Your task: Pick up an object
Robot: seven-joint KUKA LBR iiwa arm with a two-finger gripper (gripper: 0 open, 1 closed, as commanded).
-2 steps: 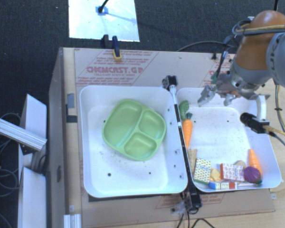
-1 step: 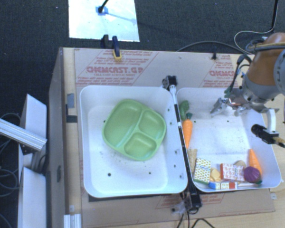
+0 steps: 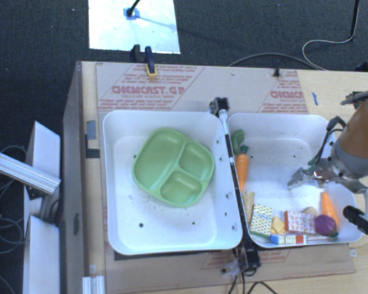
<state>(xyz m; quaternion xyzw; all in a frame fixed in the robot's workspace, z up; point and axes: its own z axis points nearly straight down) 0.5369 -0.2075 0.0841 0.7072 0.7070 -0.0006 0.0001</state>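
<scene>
Objects for picking lay crowded in the near corner of the right-hand shallow white bin (image 3: 276, 136): an orange plastic carrot with a green top (image 3: 240, 164) along the divider, a second small orange carrot (image 3: 329, 206), a purple round plastic toy (image 3: 325, 225) and a few small printed cardboard boxes (image 3: 299, 222). In the camera view, the grey arm's pincer (image 3: 308, 177) hung low over the bare white floor of that bin, just left of the small carrot; whether it was spread or pressed together could not be told, and nothing showed within it. The left-hand white bin (image 3: 119, 182) on the desk held a green sectioned plastic plate (image 3: 173, 167). Descending from there, the pincer seemed likely to close on bare floor, or to nudge the small carrot aside, because the toys sat packed tightly together.
</scene>
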